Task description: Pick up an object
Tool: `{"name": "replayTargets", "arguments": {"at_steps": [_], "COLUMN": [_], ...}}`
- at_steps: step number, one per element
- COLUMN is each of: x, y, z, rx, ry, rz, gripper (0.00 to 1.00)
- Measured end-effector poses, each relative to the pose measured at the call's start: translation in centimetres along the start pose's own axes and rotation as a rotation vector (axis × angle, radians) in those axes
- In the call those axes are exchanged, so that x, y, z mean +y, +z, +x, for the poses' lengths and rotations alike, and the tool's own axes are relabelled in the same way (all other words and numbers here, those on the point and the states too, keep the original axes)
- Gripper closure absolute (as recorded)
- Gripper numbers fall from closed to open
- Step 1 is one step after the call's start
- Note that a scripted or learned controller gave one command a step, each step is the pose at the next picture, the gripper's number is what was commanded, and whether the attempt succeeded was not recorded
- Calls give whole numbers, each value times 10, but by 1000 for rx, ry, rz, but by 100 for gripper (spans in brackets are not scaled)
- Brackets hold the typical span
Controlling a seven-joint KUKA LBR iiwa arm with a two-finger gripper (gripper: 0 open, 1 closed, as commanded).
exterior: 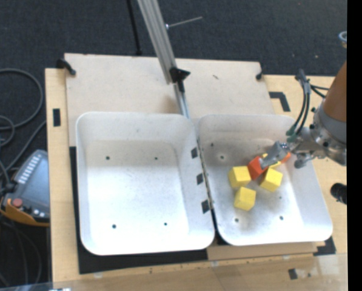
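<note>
The bench point(126, 83) is a pale board on dark carpet, with a slanted aluminium post point(159, 32) rising from its far edge at 12 o'clock. Two shallow white bins sit on it side by side. The left bin point(138, 183) has a speckled floor with a few small dark dots. The right bin point(302, 217) holds all the loose pieces, gathered around its middle.

The arm point(333, 111) comes in from 3 o'clock, grey at the wrist with an orange-brown band above it and dark cables looping beside it. Its gripper point(271, 160) reaches down toward the cluster of pieces, over the red block; whether it is spread or closed cannot be told from here.

Three yellow cubes lie close together. One cube point(240, 176) sits at 9 o'clock of the cluster, a second cube point(271, 179) at 3 o'clock, and a third cube point(245, 198) at 6 o'clock, slightly apart from the other two. They are bright, plain and matte, with soft edges. A red block point(255, 166) lies between the upper two cubes, at 12 o'clock of the cluster, partly hidden under the gripper tip.

A grey pendant point(29, 183) with orange trim lies on the floor at 9 o'clock, among cables.
</note>
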State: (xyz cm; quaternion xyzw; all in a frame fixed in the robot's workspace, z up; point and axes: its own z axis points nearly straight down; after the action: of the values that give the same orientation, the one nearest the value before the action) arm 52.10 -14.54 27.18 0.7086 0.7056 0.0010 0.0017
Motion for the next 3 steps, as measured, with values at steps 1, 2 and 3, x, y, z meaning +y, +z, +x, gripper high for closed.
{"name": "replayTargets", "arguments": {"at_steps": [1,2,3], "x": [28,30,30], "y": [135,119,120], "z": [33,30,30], "rx": [1,0,0], "ry": [-7,1,4], "rz": [10,0,0], "gripper": [0,100,0]}}
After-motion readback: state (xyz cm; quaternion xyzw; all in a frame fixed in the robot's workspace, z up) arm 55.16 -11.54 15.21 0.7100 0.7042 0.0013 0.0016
